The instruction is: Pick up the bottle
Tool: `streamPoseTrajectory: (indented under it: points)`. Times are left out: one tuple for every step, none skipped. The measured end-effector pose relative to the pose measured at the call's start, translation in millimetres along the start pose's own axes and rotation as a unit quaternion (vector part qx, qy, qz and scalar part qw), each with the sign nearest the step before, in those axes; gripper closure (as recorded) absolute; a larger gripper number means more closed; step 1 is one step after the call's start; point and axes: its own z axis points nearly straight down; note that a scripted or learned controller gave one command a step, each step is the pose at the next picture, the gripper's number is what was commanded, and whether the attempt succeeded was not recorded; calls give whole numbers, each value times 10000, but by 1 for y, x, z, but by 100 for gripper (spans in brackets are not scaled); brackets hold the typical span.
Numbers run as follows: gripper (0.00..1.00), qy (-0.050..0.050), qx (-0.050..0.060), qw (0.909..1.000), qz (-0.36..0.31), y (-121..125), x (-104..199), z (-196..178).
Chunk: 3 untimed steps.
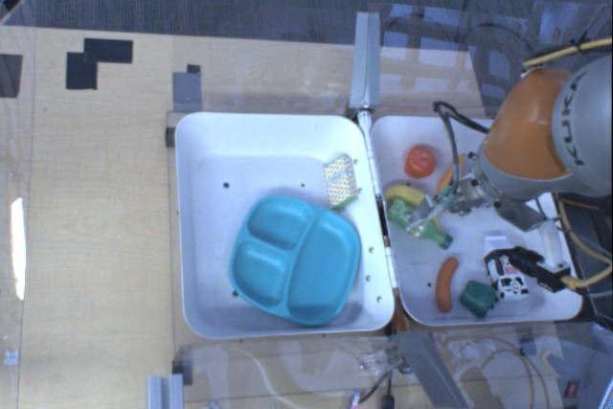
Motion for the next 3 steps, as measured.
streamPoseTrajectory:
  points:
    - [0,79,126,9994,-299,-34,18,22]
    - [100,69,88,9995,-310,-30,18,10]
    - [100,84,152,9995,-250,32,48,-140]
